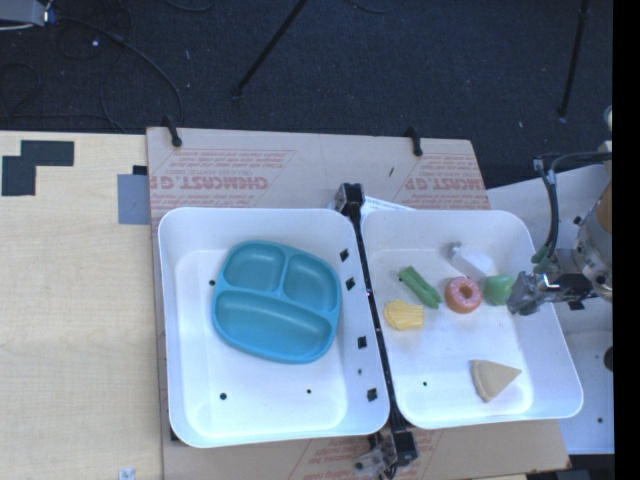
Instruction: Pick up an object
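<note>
Here the hand [524, 296] sits at the right bin's [440, 413] right wall, beside a green piece [497, 289]; whether it is open or closed, I cannot tell. Near that lie a pink ring [462, 295], a yellow piece [404, 315] and a tan wedge [493, 378]. The left bin [190, 408] bears a blue tray [276, 300].

Glossy white plastic bins [190, 268], smooth blue plastic plate [275, 301], matt printed cardboard [300, 168]

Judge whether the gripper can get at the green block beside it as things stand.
Probably yes: the gripper sits at the right bin's edge right next to the green block, with nothing between; the pink donut lies beyond it.
</note>
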Motion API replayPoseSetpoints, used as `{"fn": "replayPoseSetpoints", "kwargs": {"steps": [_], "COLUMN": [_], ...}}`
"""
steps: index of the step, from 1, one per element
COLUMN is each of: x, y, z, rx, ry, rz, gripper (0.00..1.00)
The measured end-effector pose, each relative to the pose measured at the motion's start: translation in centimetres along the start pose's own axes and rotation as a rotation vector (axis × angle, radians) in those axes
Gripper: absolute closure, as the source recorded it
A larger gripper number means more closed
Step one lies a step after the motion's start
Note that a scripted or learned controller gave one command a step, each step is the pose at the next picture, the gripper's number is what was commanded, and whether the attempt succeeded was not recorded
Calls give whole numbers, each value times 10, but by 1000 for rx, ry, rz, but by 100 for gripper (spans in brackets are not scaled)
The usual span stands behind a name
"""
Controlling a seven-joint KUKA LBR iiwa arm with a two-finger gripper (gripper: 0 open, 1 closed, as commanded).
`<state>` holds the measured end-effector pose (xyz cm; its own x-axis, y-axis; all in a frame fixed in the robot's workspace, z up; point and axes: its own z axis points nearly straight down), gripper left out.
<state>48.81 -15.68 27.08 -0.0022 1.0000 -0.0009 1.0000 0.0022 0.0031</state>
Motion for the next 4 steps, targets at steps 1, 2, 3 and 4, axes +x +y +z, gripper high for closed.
{"fn": "replayPoseSetpoints", "kwargs": {"steps": [1,2,3,4], "x": [57,111,158,207], "y": [24,30,58,68], "z": [8,19,23,21], "rx": [6,8,6,6], "ry": [3,3,2,2], "rz": [-3,-2,-2,-2], "gripper": [100,100,100,100]}}
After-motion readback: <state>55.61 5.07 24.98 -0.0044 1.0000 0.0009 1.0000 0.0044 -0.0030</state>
